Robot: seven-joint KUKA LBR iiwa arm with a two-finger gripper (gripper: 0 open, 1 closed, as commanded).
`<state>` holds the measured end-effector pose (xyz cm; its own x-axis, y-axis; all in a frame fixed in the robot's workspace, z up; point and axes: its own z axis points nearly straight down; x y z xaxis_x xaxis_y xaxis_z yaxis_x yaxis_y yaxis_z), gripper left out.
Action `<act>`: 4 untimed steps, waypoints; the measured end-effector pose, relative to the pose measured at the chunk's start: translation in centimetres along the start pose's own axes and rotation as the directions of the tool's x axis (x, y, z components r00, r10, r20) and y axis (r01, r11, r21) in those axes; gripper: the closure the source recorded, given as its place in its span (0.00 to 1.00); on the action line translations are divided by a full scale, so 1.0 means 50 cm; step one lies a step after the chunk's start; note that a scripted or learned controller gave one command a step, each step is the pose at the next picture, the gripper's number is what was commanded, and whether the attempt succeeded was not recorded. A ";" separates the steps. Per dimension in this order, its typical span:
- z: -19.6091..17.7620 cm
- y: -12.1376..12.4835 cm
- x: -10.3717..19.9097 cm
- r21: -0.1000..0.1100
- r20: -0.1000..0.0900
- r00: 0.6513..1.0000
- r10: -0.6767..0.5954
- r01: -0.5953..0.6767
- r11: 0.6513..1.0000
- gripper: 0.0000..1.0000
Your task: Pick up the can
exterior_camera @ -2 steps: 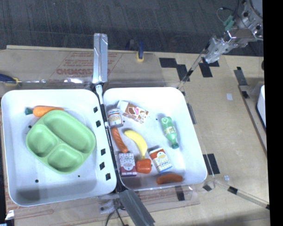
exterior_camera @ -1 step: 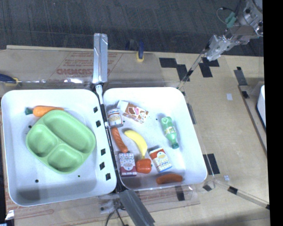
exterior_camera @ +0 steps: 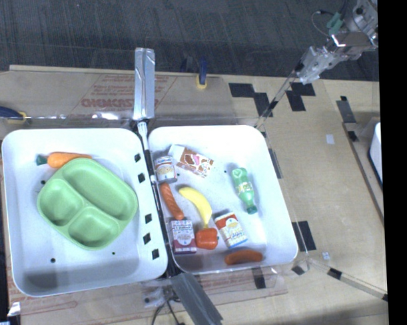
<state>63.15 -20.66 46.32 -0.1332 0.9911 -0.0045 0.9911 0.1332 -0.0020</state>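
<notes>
The can (exterior_camera: 164, 168) stands upright (against the right bin's (exterior_camera: 274, 189) left wall).

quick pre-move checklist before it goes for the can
1. Can located: in the right bin, top left corner, by the divider. Ok.
2. Can upright: cannot tell.
3. Room around can: sausage just below, snack box to its right, bin wall on its left. Not ok, tight.
4. Pincer position: far up and right, outside the bins. Not ok yet.
5. Path to can: nothing above it. Ok.
</notes>
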 end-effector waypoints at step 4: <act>-0.081 0.009 0.011 0.001 0.006 1.000 -0.025 0.025 1.000 1.00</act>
<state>63.54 -20.05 50.34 -0.1582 0.9874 -0.0100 0.9874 0.1582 -0.0028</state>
